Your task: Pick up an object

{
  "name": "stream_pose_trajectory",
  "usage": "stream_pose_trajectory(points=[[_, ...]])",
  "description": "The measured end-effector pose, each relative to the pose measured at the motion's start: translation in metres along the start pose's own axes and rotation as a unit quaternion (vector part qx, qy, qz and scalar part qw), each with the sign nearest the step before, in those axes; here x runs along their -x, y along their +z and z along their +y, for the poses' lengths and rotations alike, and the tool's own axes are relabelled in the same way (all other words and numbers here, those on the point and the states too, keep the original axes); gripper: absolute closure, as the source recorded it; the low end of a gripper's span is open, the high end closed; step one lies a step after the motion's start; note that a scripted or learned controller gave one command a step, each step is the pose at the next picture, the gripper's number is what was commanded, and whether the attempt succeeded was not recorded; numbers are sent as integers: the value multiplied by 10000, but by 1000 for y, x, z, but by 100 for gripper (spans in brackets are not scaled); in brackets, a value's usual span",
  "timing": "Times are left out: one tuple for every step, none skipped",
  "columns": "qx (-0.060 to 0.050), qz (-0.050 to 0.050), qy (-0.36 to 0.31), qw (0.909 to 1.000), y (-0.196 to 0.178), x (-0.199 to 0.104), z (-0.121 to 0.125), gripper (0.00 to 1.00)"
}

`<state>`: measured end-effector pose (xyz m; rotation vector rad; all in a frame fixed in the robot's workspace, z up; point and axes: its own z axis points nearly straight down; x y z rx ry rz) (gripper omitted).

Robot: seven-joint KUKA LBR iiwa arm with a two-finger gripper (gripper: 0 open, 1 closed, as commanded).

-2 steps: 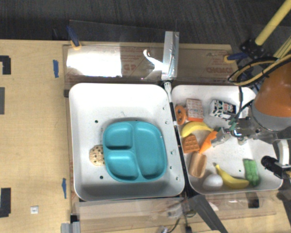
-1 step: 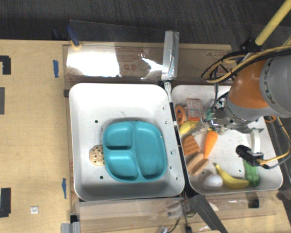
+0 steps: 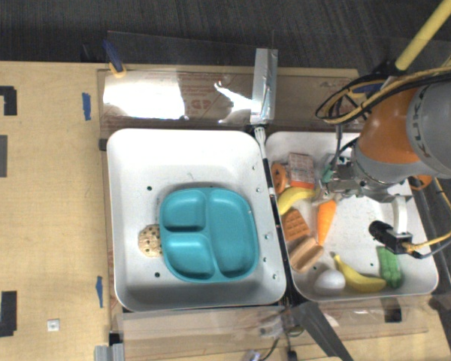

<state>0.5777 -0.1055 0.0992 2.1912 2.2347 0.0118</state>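
Observation:
My gripper [image 3: 332, 185] hangs over the upper middle of the right bin [image 3: 425, 277], below the orange wrist band. An orange carrot [image 3: 325, 221] lies just beneath it, its thick end touching or nearly touching the gripper's tip. A small yellow banana [image 3: 293, 199] rests left of the carrot. A second banana [image 3: 358, 277] lies along the front of the bin, with a white egg [image 3: 331, 280] on its left and a green vegetable [image 3: 391, 267] on its right.
The left bin [image 3: 135, 156] holds a teal divided plate [image 3: 209, 233] with a cookie [image 3: 149, 240] at its left edge. In the right bin's left side lie bread pieces [image 3: 298, 229], a brown slab [image 3: 307, 256] and a pale packet [image 3: 300, 163].

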Motion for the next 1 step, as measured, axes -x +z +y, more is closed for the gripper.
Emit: stream_pose_trajectory(points=[[-38,28,-497,9988,-88,-89,14,100]])
